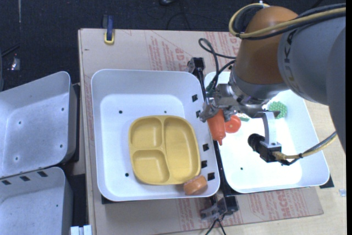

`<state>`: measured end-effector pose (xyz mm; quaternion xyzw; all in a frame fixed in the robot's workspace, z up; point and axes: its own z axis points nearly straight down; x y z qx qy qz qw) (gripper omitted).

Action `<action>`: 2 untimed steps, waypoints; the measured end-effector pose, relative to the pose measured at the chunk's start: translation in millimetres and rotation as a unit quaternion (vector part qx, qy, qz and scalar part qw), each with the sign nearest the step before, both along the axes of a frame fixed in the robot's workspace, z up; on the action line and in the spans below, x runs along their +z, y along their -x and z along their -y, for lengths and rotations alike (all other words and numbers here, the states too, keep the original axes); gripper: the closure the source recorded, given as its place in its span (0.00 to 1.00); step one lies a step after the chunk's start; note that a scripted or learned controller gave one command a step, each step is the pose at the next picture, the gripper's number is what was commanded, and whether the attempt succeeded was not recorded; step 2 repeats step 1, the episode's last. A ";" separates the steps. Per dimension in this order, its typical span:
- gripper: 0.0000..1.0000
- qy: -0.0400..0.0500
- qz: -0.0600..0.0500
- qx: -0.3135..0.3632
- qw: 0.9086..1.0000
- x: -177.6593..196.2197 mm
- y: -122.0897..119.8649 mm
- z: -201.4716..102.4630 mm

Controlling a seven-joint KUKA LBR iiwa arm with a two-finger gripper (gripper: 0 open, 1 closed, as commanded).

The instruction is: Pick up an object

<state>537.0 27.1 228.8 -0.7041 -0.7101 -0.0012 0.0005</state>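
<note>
My gripper (215, 114) hangs over the left edge of the right bin (308, 173), close to the rim between the two bins. An orange carrot-shaped toy (218, 128) sits between its fingers and points down over that rim; the fingers are shut on its upper end. A small red round piece (234, 125) lies just right of the carrot, partly under the wrist. A green knobbly toy (279, 109) rests in the right bin behind the arm.
The left bin (110, 118) holds a yellow divided plate (164, 149) in its middle. An orange rounded toy (195, 185) lies in that bin's front right corner. Another white tray (33, 118) stands further left, off the bench.
</note>
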 end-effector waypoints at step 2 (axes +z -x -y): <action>1.00 0.000 0.000 0.000 1.000 9.5 1.4 -59.4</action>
